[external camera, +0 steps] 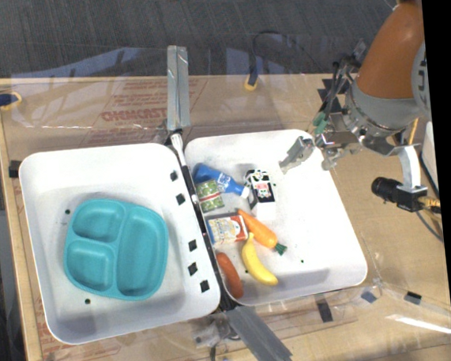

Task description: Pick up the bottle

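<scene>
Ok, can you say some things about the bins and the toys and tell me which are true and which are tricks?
1. The blue plate lies in the left bin. True.
2. The banana is in the left bin. False: it lies in the right bin, near the front.
3. The gripper is over the right bin's back edge. True.
4. The bottle is between the gripper's fingers. False: it lies in the right bin by the divider, apart from the gripper.
5. The carrot lies on the plate. False: it is beside the banana.
</scene>
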Tool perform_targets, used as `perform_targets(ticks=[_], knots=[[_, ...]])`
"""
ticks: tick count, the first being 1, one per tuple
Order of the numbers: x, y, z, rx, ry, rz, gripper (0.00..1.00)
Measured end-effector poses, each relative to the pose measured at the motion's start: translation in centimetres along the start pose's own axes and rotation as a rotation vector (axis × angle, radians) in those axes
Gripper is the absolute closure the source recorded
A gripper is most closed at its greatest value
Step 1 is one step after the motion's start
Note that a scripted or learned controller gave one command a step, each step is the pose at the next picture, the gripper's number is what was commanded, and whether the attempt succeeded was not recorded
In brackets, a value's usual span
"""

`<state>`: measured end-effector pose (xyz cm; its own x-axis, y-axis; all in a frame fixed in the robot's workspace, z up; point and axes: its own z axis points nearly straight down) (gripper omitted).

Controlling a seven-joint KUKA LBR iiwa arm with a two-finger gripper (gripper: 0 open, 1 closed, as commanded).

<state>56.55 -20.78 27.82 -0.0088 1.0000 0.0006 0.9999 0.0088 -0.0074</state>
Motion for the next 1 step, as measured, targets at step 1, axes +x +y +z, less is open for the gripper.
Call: perform_targets(ticks=[1], knots=[[11.48, 6.31, 9.29, 0.002, 0.0, 0.037, 0.0]])
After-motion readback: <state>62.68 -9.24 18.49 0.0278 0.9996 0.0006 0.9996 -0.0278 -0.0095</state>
